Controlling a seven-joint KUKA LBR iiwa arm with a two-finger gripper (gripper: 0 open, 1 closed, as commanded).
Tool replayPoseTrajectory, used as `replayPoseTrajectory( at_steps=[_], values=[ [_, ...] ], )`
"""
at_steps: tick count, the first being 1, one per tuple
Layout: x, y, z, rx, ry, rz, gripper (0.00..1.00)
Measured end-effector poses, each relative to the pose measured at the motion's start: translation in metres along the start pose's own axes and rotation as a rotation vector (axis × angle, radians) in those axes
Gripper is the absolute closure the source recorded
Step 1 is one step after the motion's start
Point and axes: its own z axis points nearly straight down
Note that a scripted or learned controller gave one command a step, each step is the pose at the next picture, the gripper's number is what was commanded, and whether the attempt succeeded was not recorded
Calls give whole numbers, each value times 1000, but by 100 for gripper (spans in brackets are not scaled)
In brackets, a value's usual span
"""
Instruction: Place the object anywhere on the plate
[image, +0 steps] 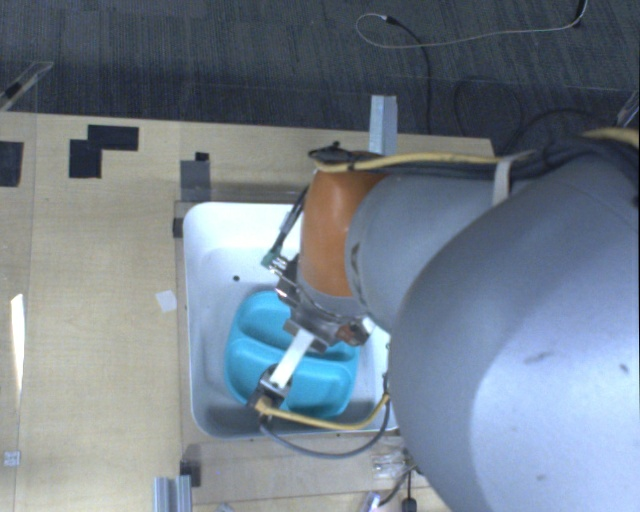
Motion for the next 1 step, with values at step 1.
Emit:
replayPoseTrajectory(
  at_steps=[1],
  values=[
    [-49, 44, 35, 2, 0, -3, 100]
  ],
)
